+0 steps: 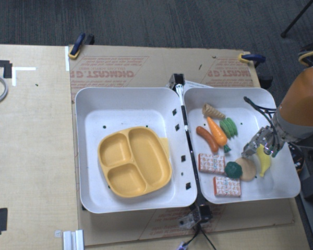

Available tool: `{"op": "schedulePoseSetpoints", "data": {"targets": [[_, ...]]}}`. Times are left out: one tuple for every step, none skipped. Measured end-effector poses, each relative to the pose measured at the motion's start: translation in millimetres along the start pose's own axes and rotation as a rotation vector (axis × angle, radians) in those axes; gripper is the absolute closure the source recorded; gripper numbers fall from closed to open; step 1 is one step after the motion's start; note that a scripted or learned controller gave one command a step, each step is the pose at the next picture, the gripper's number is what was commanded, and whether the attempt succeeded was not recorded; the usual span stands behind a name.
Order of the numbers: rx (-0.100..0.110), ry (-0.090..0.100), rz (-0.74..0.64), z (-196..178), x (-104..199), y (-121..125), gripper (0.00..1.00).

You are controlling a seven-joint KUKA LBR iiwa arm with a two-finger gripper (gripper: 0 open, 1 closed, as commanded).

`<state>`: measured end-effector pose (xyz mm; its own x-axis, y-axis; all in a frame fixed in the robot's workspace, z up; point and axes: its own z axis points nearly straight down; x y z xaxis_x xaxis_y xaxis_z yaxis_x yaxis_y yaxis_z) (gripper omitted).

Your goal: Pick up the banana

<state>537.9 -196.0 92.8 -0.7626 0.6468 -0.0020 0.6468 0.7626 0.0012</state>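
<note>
The yellow banana (264, 163) lies in the right bin (287, 187), near its right wall, beside a tan round piece (246, 169). My gripper (261, 151) is low over the banana's upper end, reaching in from the right under the orange band. Its fingers stand spread apart, one on each side of that end, so the gripper is open and the banana still rests on the bin floor.
The right bin also holds a carrot (216, 131), a sausage (207, 139), a green pod (229, 126), a dark green ball (232, 169) and two snack boxes (212, 163). In the left bin (88, 139) sits a yellow divided plate (134, 161).
</note>
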Motion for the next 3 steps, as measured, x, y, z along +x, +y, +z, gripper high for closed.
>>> {"op": "schedulePoseSetpoints", "data": {"targets": [[0.0, -0.001, -0.248, 0, 45, -39, 1.0], [-0.001, -0.001, -0.167, -25, -37, 8, 1.0], [-0.001, -0.001, -0.502, 0, -17, -20, 1.0]]}}
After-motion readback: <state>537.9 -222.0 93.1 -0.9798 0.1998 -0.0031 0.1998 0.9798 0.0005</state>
